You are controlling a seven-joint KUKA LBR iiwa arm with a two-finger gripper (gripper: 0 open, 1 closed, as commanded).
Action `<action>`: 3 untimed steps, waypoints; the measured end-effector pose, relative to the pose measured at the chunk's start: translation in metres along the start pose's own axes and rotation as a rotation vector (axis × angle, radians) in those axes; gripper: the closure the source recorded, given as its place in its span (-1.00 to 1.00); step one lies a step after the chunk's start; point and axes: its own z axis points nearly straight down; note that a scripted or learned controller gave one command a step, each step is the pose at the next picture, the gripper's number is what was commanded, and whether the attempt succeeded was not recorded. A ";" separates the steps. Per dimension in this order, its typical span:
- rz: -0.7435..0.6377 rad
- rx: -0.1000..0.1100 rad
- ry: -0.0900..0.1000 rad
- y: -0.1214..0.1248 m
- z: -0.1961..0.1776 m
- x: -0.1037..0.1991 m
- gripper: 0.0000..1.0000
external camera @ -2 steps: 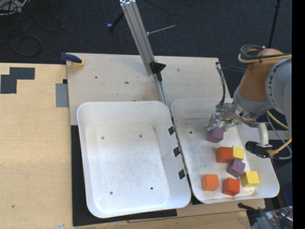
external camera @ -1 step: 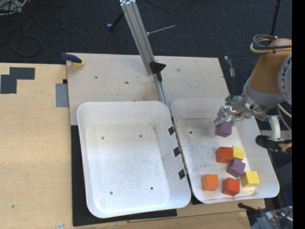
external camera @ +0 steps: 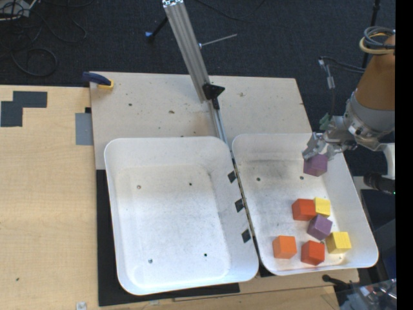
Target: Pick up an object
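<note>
Overhead slanted view of a tabletop [external camera: 161, 102] carrying two shallow white bins side by side. The left bin [external camera: 122, 173] shows a scuffed grey floor with a few dark specks. The right bin [external camera: 271, 154] holds a cluster of small blocks toward its near right corner: a red-orange block [external camera: 302, 209] touching a small yellow block [external camera: 322, 206] on its right; a purple block [external camera: 319, 226] just below these two; an orange block [external camera: 284, 247] at the near left of the cluster; a red block [external camera: 313, 252] just beside it; and a second yellow block [external camera: 339, 241] nearest the bin's right rim. The grey arm [external camera: 374, 102], with its orange band [external camera: 381, 63] above the wrist, enters from the right. The gripper [external camera: 321, 148] is poised over the far right part of the right bin, jaws pointing down and closed narrowly upon another purple block [external camera: 315, 165], whose top sits between the fingers; this block is well apart from the cluster, and whether it is touching the bin floor or raised above it cannot be told. A slanted aluminium rail [external camera: 188, 44] topped with a checkered marker [external camera: 173, 0] runs from the far side down toward the gap between the bins. A blue-and-yellow clamp [external camera: 98, 80] sits at the tabletop's far left corner. Black cables [external camera: 26, 24] lie on the dark floor beyond
</note>
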 end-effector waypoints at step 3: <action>-0.009 0.009 0.004 0.000 -0.014 0.110 1.00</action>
